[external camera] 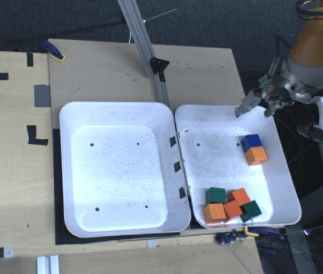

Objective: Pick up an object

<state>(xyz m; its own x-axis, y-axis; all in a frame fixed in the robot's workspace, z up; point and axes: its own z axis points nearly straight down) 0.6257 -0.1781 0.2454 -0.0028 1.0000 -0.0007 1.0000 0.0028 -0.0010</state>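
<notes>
The gripper (255, 106) hovers over the right bin's (284, 178) far right rim, jaws wide, holding nothing. A blue block (251, 141) touches an orange block (256, 155) nearby; 5 more cluster (230, 204) at the near edge.

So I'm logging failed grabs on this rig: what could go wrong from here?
1. The blue block touches the orange block; the gripper may nudge both and lift neither.
2. The five blocks in the near corner are packed tight, leaving little room around any one.
3. That cluster hugs the right bin's wall, which may block the gripper.
</notes>
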